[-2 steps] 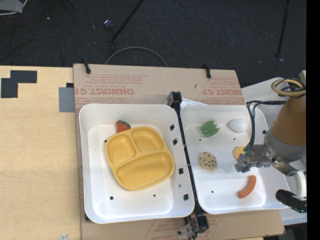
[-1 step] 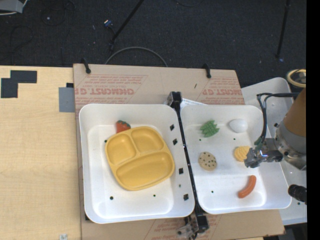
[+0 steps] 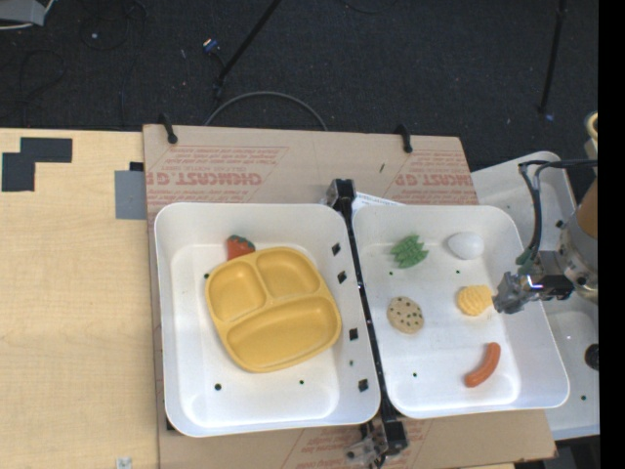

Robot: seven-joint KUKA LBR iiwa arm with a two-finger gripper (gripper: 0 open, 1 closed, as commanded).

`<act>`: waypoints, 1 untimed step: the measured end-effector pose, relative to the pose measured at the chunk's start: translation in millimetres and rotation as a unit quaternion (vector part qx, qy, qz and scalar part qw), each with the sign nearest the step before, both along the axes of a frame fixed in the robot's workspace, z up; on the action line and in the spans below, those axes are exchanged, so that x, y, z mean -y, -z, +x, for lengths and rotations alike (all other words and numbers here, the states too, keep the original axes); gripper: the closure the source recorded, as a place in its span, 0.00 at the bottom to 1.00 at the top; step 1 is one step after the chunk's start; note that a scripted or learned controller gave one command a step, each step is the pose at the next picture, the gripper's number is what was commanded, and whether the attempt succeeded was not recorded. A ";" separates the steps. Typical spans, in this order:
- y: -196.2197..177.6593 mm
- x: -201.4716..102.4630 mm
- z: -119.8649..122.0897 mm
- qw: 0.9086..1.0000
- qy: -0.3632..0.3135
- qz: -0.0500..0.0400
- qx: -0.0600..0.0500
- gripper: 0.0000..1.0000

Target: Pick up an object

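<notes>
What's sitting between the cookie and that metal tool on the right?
In the camera view, a yellow corn-like piece lies between the cookie and the tool, right beside the tool.

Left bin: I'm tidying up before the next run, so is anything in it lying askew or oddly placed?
Yes. The yellow divided plate sits rotated, its edges at a slant to the left bin's walls. A red and green toy is wedged against the plate's upper left rim, partly hidden by it.
</notes>
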State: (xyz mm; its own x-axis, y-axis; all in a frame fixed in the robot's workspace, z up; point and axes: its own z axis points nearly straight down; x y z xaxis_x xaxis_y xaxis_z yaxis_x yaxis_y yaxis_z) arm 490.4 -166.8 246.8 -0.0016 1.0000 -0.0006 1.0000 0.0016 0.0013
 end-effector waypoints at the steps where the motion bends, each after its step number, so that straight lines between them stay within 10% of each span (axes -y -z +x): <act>1: -5.2 -47.3 21.1 1.000 -0.002 0.001 -0.002 1.00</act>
State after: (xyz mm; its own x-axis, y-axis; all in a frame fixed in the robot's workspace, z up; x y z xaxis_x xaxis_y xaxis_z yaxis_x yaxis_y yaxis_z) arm 511.5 -119.5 252.0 -0.0054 1.0000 0.0018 1.0000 0.0054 -0.0018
